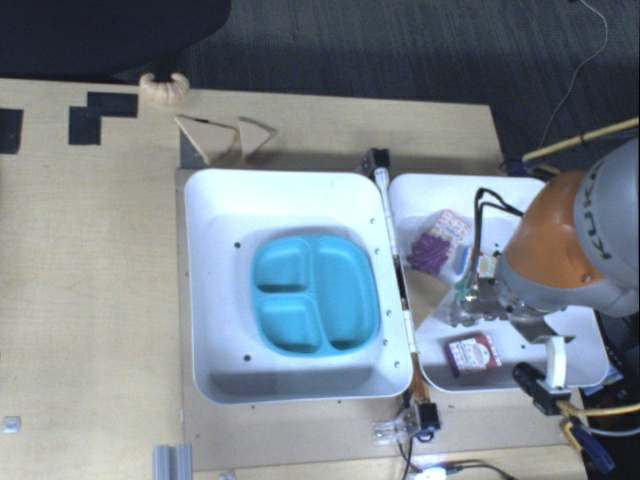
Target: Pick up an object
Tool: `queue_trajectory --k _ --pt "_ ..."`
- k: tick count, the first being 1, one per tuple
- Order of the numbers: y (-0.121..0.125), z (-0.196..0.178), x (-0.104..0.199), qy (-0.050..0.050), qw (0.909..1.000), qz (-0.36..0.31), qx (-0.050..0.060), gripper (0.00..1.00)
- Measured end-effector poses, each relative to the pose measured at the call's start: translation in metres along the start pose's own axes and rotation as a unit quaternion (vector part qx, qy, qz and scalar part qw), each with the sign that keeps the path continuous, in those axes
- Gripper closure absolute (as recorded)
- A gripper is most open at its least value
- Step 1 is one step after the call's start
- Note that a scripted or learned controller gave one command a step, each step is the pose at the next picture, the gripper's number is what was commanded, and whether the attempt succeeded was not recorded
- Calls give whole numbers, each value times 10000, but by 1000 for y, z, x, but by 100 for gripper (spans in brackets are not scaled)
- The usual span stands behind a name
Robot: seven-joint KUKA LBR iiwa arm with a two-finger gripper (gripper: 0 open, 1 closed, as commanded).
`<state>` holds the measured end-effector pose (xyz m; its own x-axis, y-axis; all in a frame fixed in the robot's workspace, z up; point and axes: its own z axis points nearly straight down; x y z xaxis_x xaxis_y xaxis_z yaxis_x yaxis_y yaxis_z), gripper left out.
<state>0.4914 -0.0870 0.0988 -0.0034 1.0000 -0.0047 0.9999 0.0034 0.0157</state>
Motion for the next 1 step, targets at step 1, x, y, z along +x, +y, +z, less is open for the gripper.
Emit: queue_trajectory --k 1 --pt "0 0 0 0 10000 0 0 0"
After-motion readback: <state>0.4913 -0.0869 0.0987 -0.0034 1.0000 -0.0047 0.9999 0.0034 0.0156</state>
